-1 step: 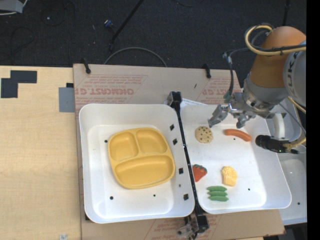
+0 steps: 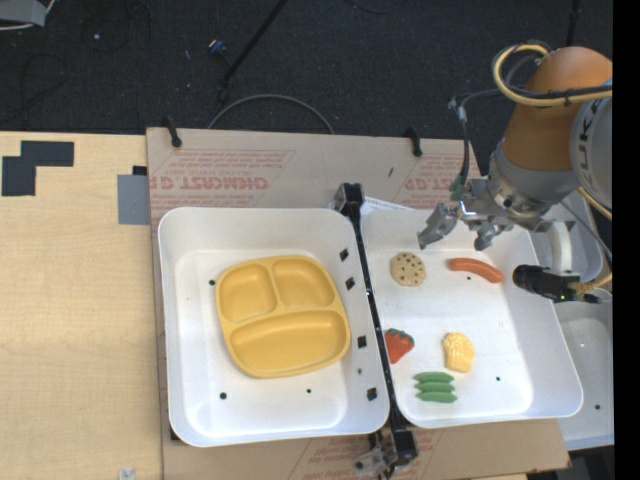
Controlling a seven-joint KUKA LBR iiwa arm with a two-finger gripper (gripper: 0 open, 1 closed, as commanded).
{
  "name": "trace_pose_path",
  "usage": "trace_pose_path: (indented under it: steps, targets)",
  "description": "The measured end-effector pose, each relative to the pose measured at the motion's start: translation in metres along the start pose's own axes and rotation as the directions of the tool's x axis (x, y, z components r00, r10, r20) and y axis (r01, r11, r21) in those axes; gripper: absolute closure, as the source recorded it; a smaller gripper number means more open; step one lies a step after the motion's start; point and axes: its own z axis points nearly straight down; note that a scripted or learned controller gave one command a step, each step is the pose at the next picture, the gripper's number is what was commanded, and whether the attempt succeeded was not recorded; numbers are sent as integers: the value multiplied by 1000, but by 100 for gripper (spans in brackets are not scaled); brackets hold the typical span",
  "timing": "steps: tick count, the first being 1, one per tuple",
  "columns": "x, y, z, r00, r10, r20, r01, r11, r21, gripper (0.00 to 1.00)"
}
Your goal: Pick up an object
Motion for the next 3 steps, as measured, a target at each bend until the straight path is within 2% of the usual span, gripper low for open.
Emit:
trace_pose_path:
  steps: [2, 3]
  targets:
    - [12, -12, 104, 1000, 0, -1, 0, 1000, 6, 0]
    - [13, -13, 129, 1000, 2, 0, -2, 1000, 3, 0]
